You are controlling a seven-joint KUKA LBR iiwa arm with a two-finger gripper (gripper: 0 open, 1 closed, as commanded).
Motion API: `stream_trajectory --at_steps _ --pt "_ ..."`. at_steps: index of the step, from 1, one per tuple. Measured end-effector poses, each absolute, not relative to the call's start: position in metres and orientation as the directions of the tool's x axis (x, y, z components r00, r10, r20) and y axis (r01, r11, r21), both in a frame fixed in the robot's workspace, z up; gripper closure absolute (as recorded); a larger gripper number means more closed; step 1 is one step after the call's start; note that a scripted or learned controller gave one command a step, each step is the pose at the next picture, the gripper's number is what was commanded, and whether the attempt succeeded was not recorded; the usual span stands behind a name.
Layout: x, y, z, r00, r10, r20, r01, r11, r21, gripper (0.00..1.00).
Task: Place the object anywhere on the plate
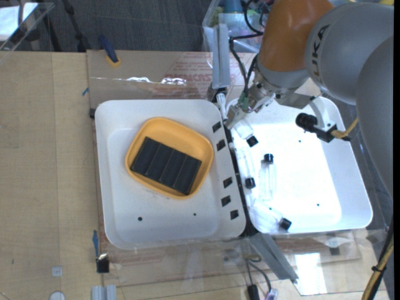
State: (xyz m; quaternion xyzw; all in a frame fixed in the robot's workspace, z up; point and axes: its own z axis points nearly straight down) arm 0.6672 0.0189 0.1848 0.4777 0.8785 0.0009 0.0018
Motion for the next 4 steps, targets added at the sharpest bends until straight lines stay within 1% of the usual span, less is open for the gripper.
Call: stream_trajectory --at_steps 1,2,3,4 --pt "0.667 0.026 0.185 -0.607 0.795 -0.002 0.795 0.607 0.002 1.0" --pt "0.637 0.031 0.185 -0.688 0.726 0.001 0.726 0.688 0.0 1.0" --pt "0.591 0.051 0.185 -0.769 0.639 0.001 0.639 0.769 0.0 1.0" --pt "0.591 0.051 0.185 -0.769 0.64 0.001 0.64 0.769 0.001 0.0"
